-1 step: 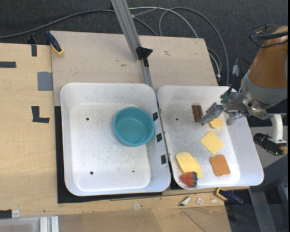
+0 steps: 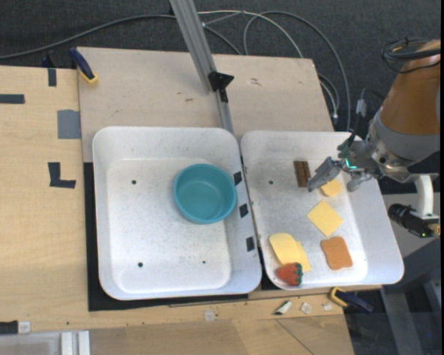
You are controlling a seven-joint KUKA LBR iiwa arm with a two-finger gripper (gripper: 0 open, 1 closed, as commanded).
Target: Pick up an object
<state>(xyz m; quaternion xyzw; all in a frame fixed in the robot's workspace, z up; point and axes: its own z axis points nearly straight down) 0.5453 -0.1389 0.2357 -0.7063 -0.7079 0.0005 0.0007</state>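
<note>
Landmark for this report: the left bin (image 2: 118, 198), the white tray on the left half of the desk (image 2: 29, 220).

Inside the left bin, towards its right side, sits a teal bowl (image 2: 204, 192), upright.

Touching the left bin's right edge is the right bin (image 2: 377, 265). Its contents, going further right from the left bin: a red and green piece (image 2: 289, 274) at the near edge, touching a pale yellow block (image 2: 286, 248); a small brown bar (image 2: 302, 173) at the far end; a yellow square slice (image 2: 325, 217) mid-tray; a small yellow wedge (image 2: 331, 188) just beyond the slice; an orange block (image 2: 337, 253) near the front edge.

The claw (image 2: 340, 175) hangs over the far right part of the right bin, directly at the yellow wedge. Its two fingers (image 2: 323, 174) are spread wide, one on each side of the wedge; nothing is gripped between them. The grey arm (image 2: 407, 117) enters from the right, furthest from the left bin
</note>
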